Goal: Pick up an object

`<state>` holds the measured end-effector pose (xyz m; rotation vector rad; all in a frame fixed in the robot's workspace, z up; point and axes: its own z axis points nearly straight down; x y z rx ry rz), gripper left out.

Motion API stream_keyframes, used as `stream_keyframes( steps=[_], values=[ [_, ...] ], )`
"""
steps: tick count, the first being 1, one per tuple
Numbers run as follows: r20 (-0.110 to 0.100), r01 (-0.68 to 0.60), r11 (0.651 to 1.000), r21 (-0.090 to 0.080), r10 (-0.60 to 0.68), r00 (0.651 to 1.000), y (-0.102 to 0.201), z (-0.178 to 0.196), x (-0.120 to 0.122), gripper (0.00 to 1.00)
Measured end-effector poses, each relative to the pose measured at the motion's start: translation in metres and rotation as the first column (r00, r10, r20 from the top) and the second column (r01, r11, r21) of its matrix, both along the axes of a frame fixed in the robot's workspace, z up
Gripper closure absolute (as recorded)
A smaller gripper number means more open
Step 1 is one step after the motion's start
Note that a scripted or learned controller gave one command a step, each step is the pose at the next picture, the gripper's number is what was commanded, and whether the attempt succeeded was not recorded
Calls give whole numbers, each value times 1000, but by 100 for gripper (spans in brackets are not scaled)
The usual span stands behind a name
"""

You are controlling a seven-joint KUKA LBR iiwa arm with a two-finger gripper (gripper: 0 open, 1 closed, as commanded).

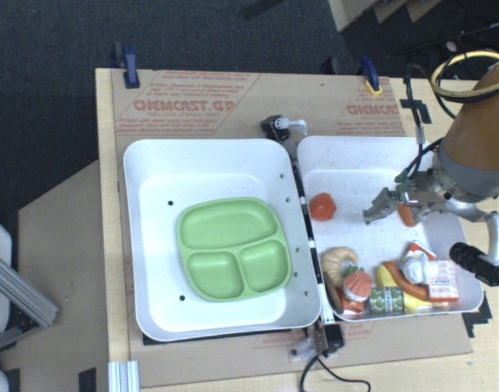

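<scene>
Orange-banded arm positioned over right bin (347, 149); gripper (396, 207) state cannot be told. Approach step judged; descent onto red ball (322, 207) needed.

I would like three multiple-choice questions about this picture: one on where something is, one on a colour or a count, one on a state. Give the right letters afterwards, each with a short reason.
1. Where does the green divided plate lie?
A. In the left bin
B. In the right bin
C. On the cardboard outside the bins

2. How many compartments does the plate have?
A. Two
B. Three
C. Five

3. How does the small red-orange round object stand to the pile of toy food?
A. Buried under it
B. On top of it
C. Apart from it, alone on the bin floor

Answers: 1 A, the plate sits in the left bin, away from the arm. 2 B, one long compartment above two smaller ones. 3 C, bare white floor of the right bin separates it from the pile; the pincer is nearby, to its right.
</scene>
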<state>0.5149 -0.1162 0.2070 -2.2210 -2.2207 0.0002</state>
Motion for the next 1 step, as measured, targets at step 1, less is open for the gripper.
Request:
stream_keyframes(
  steps=[1],
  values=[
    [6,4,1000,-5,-4,1000,-68,6,31,0]
  ],
)
